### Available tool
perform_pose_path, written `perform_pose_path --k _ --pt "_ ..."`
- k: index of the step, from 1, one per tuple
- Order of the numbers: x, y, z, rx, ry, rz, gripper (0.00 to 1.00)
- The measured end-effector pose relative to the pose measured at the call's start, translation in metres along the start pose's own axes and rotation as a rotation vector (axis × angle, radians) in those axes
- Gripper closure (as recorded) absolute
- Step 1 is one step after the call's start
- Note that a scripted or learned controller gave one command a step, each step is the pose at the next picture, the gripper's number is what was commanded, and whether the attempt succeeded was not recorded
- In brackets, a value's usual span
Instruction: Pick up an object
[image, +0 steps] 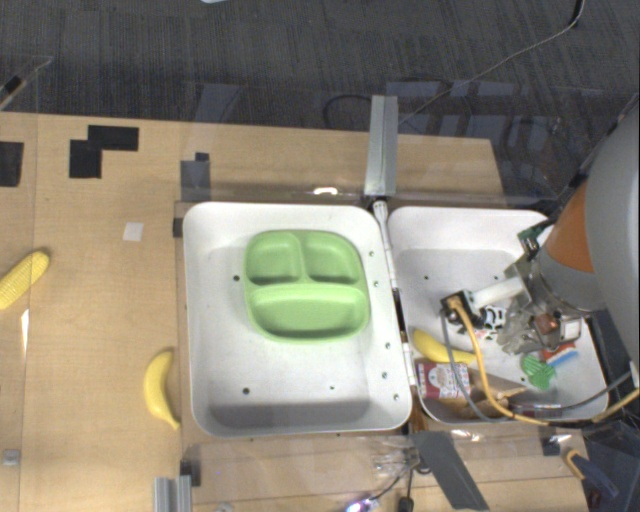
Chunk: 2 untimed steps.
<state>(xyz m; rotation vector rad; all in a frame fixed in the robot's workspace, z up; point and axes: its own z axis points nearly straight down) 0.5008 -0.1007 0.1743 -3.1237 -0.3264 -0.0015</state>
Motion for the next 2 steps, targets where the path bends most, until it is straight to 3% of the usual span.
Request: perform_pose_path --k 1,2 --pt "0.038 0.017 -0.086 -0.001 0.002 0.0 1.0" --pt "0.019 0.029 -0.024 0.0 -0.001 0.002 1.0"
